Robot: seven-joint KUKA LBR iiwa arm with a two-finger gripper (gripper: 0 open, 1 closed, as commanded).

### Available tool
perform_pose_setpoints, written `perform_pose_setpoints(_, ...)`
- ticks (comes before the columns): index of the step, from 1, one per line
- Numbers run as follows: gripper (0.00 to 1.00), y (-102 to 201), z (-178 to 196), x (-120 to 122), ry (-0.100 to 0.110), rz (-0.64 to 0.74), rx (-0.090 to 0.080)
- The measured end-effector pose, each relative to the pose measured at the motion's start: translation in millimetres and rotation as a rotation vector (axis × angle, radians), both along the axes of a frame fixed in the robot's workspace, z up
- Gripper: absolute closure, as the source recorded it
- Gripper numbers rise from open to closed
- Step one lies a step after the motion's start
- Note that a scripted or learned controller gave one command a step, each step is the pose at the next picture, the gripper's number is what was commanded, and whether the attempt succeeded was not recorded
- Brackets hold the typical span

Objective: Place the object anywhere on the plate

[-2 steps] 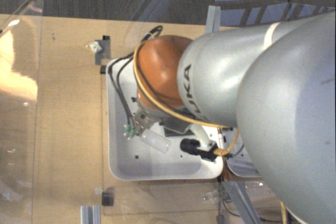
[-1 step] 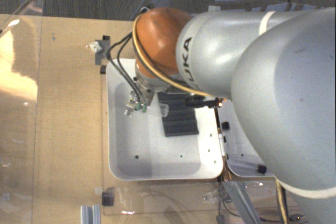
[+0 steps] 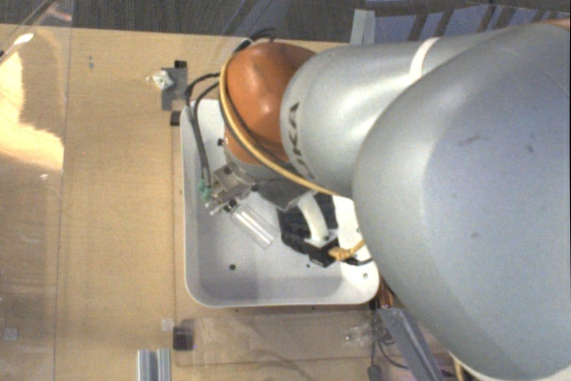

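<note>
While arm point(image 3: 428, 156) looms over white bin point(image 3: 214, 285), clear tube point(image 3: 252, 226) lies long axis upper-left to lower-right; claw state unclear.

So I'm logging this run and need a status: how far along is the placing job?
Nothing looks finished. The arm hangs low over the white bin, its gripper down near the bin floor beside a clear, tube-like object; I cannot tell whether anything is gripped. Getting the object onto the plate is still to do.
</note>
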State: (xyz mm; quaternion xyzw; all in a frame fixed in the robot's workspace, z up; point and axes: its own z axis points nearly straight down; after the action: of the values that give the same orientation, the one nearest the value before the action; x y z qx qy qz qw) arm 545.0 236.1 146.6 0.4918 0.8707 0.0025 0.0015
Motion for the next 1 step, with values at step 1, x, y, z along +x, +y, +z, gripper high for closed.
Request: perform_pose_setpoints(1, 1.00, -20.1, -55.9, -44.3, -0.014, 0.628, -0.002)
